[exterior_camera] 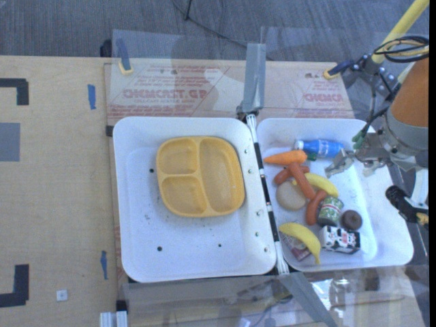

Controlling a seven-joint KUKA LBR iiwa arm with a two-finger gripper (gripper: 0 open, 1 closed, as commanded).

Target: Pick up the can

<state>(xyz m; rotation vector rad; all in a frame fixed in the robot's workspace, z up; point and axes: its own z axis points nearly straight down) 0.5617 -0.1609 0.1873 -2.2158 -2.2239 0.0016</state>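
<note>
Green-labelled small can (330,211) jammed between sausage (314,208), banana (320,183), brown ball (351,219); metal hand (349,161) spread, nothing pinched, could snag neighbours

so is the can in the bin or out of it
In. The can sits in the right bin among the toy food, beside a banana.

Faint red print, mirrored and seen through clear sheeting, runs across the cardboard panel (178,92) at twelve o'clock of the left bin (129,203); it cannot be made out. The can (330,211) bears a label too small to read
</note>
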